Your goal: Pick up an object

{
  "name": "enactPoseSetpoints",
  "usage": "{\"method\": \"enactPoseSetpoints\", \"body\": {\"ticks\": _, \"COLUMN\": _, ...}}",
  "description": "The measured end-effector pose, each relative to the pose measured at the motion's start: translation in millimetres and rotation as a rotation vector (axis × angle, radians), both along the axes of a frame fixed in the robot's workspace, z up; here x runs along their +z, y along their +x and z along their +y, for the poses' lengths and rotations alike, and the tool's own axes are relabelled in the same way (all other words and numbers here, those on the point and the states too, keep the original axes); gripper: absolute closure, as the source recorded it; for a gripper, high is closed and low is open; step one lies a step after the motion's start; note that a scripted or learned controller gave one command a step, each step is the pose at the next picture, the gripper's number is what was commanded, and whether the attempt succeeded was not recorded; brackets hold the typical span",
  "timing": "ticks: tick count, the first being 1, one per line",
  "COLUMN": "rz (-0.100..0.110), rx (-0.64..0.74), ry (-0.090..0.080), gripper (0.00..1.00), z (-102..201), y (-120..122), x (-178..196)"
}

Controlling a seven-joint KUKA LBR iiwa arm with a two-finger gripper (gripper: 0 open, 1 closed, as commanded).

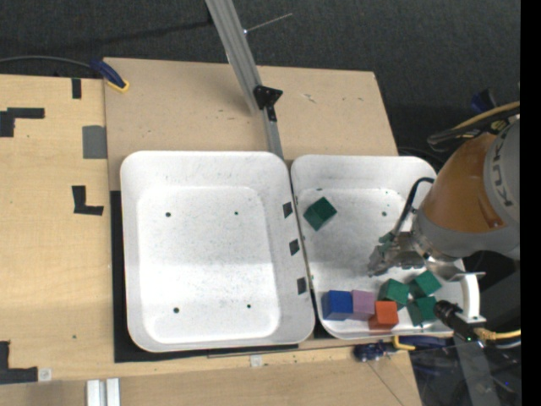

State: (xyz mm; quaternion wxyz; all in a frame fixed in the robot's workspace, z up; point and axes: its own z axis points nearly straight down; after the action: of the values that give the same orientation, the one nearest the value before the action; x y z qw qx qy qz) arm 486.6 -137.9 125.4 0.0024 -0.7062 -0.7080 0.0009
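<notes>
Wooden bench (211,100), two white bins; in right bin (355,172), gripper (385,259) low above blocks, well right of green cube (319,212); finger spread impossible to tell

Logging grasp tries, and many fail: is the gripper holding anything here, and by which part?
Nothing shows between the fingers. The gripper is low in the right bin, above the block cluster, apart from the lone green block.

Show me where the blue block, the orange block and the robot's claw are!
blue block (338,303): camera view, middle of its top face.
orange block (385,314): camera view, middle of its top face.
claw (382,259): camera view, at the dark tips above the right bin's floor.
</notes>
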Motion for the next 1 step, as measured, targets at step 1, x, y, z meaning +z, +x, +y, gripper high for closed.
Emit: {"method": "enactPoseSetpoints", "body": {"ticks": 1, "rz": -0.009, "rx": -0.001, "ry": -0.003, "gripper": 1.00, "z": -1.6, "y": 0.0, "x": 62.5}}
